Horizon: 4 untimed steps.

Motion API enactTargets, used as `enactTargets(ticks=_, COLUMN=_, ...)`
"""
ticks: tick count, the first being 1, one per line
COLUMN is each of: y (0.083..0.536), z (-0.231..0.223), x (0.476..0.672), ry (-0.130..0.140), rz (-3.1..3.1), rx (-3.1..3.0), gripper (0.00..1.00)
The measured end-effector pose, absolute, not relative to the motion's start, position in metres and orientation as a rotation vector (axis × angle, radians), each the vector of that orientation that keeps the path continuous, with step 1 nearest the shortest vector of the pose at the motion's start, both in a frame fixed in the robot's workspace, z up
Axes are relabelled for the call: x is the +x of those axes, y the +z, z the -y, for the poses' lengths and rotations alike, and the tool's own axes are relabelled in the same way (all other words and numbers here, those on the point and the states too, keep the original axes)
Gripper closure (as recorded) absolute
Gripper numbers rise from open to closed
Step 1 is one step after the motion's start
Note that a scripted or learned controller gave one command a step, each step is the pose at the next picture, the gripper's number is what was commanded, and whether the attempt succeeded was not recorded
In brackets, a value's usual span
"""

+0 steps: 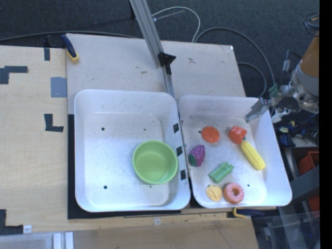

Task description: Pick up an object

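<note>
Above right bin (277, 162) rim: claw (258, 109), state unclear; corn (252, 155) below. No legible writing.

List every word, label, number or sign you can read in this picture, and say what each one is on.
None can be read.
The grey tape pieces on the wooden bench are blank shapes, not letters.
The two white bins show specks, no print.
The toy foods, such as the pink donut and the yellow corn, carry no labels.
</note>
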State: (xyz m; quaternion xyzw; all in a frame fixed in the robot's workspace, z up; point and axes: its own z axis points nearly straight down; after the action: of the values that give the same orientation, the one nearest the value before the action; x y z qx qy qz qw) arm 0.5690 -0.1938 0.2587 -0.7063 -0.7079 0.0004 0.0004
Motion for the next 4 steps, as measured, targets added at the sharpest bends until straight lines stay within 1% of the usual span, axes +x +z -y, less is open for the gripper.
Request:
enactTargets(ticks=1, y=0.259, z=0.194, x=0.569, ry=0.001, rz=2.224, rx=-2.218, gripper=0.0)
enactTargets(ticks=2, y=0.208, z=0.201, x=0.562, ry=0.007, rz=2.219, rx=-2.217, gripper=0.0)
enactTargets(ticks=3, y=0.164, z=0.202, x=0.559, ry=0.007, rz=2.22, rx=-2.217, gripper=0.0)
enactTargets(ticks=4, y=0.1, z=0.205, x=0.558, ry=0.008, rz=2.218, rx=-2.216, gripper=0.0)
